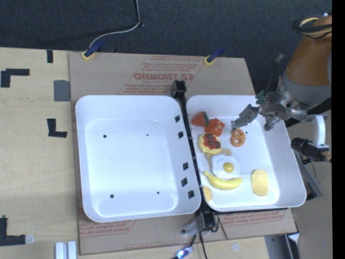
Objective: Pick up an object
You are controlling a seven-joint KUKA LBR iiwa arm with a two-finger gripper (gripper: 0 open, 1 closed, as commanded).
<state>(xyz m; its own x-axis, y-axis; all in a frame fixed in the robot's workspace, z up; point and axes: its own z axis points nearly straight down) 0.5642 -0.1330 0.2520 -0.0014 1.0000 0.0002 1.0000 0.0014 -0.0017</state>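
Toy food in the right bin (280, 161), the arm's hand (252, 117) over its upper part.

Two shallow, smooth white plastic bins with rounded corners sit on a cardboard sheet (156, 77) on the tabletop. The left bin (126, 155) is the larger. The right bin holds a curved yellow banana (222, 183), a fried egg (225, 167), a pale yellow block (260, 182), red pieces (210, 124) and a small brown pretzel (237, 138). The grey metal hand's fingers stand apart, just above the pretzel, gripping nothing.

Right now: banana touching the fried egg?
Touching. Camera view shows the banana tucked against the lower edge of the fried egg, no white bin floor between them.
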